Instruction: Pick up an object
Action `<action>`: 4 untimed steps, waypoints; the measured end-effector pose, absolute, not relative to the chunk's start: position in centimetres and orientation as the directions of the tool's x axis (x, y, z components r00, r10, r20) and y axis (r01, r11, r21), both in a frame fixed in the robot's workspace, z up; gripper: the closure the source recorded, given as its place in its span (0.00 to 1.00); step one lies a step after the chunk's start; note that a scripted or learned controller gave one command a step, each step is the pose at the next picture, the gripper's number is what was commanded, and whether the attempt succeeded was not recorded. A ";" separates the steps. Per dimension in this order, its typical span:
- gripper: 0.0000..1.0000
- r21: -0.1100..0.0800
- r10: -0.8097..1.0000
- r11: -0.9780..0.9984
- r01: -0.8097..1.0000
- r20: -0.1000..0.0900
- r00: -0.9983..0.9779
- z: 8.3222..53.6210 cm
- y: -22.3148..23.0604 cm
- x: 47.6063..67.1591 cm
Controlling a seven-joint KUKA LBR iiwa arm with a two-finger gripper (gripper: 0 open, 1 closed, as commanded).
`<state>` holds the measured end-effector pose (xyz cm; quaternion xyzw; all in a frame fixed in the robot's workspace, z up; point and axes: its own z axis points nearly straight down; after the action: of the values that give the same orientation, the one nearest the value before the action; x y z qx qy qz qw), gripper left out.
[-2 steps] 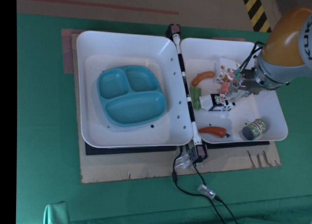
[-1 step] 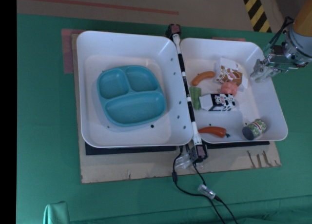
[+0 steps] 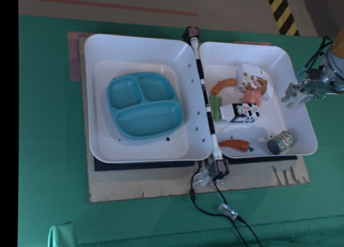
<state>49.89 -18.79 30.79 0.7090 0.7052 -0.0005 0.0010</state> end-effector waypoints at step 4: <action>1.00 0.005 1.000 -0.003 1.000 -0.004 0.003 21.5 -18.8 60.5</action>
<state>60.51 -18.75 21.55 0.7080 0.7062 0.0004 0.0029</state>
